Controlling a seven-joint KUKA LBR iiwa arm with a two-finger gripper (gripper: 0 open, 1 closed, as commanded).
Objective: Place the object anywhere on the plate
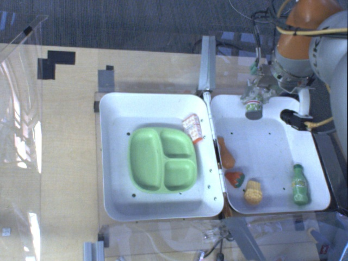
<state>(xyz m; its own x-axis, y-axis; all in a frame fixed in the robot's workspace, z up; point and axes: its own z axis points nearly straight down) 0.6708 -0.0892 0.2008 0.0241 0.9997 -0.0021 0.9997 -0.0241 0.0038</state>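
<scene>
A green divided plate (162, 159) lies in the middle of the left bin (114, 200). My gripper (255, 95) hangs over the back edge of the right bin (321, 200), near its left corner. Directly under its tip is a small grey cylinder with a green-and-white top, like a little can (253, 111); I cannot tell whether it is held or stands on the bin floor. A red-and-white packet (192, 128) rests against the plate's back right corner.
On the right bin's floor lie an orange carrot (225, 154) by the left wall, a red strawberry-like piece (235, 179), a corn cob (253, 192) and a green bottle (299, 185) at front right. A metal post (206, 64) stands behind the gap between the bins.
</scene>
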